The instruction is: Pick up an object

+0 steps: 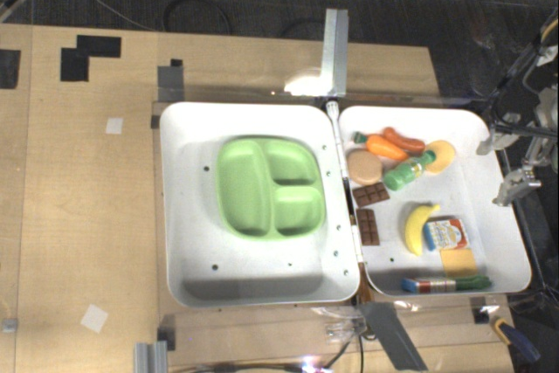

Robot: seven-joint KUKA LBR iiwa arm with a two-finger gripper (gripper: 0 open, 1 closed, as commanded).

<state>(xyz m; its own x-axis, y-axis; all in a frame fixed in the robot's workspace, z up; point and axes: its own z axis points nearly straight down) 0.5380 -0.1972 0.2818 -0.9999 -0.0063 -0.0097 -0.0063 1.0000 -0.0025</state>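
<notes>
While the gripper [522, 179] hangs at the outer rim of the right bin [498, 227], its claw state impossible to tell and nothing visibly held, the pick looks unstarted, with the banana [417, 227] and other toys lying inside that bin.

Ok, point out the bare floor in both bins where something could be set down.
Left bin: a bare strip in front of the green tray, another along its left wall. Right bin: open floor between the banana and the right wall. Crowded around the carrot, green bottle and chocolate bars.
</notes>
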